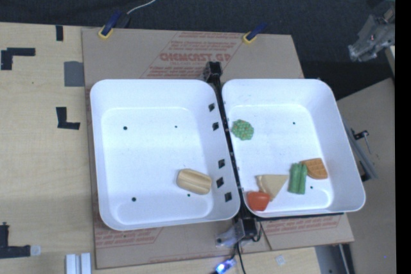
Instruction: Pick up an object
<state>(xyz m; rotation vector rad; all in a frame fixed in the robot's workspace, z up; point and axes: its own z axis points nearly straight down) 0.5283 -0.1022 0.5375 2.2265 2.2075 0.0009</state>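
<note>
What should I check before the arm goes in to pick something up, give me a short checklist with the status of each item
1. Pincer clear of both bins: ok, it sits up at the view's upper right, outside the right bin.
2. Pincer ready to grasp: cannot tell.
3. An isolated target exists: ok, the bread roll lies alone in the left bin.
4. Green broccoli piece free of neighbours: ok, though close to the divider wall.
5. Near-corner cluster separable: not ok, the green stick touches the orange piece, with the cheese wedge and red piece crowded beside.
</note>
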